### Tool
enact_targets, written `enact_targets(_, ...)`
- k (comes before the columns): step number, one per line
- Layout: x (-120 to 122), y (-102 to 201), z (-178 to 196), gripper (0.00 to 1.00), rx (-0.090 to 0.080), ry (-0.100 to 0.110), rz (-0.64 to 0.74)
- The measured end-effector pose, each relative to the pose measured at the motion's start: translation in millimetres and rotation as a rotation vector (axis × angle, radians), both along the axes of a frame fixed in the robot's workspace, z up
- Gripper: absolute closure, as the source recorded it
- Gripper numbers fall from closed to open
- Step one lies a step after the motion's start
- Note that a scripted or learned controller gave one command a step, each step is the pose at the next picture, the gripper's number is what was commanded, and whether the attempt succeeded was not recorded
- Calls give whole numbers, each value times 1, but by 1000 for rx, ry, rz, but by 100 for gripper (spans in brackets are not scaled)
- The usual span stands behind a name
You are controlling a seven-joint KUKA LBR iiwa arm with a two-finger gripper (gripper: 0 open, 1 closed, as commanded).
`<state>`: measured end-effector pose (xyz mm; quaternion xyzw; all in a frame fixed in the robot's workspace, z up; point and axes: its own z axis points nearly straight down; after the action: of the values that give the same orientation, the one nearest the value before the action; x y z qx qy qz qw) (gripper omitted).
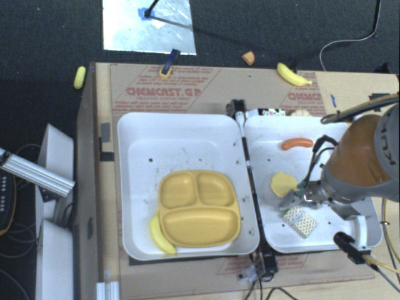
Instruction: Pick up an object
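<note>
The right bin [269, 133] holds an orange sausage-shaped toy [296, 144] near its far wall, a flat yellow piece [283, 183] in the middle and a small white patterned block [300, 221] toward the front. My gripper [296, 198] hangs low between the yellow piece and the patterned block, close to both. The grey wrist and orange band [357, 158] cover the right part of that bin. In the left bin [181, 136] lies a yellow divided plate [199, 207] with a yellow banana [160, 236] against its front left edge.
On the cardboard behind the bins lie another yellow banana [292, 74], a small orange bit [249, 57] and a yellow-and-blue item [169, 62]. A yellow object [79, 77] sits off the bench at left. Cables run along the right side.
</note>
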<state>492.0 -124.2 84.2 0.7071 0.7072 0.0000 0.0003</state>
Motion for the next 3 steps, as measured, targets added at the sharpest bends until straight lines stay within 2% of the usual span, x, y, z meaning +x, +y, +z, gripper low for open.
enact_targets(1,2,1,11,100,2,-3,2)
enact_targets(2,2,1,11,0,2,-3,2)
enact_targets(3,91,22,46,0,0,-4,4)
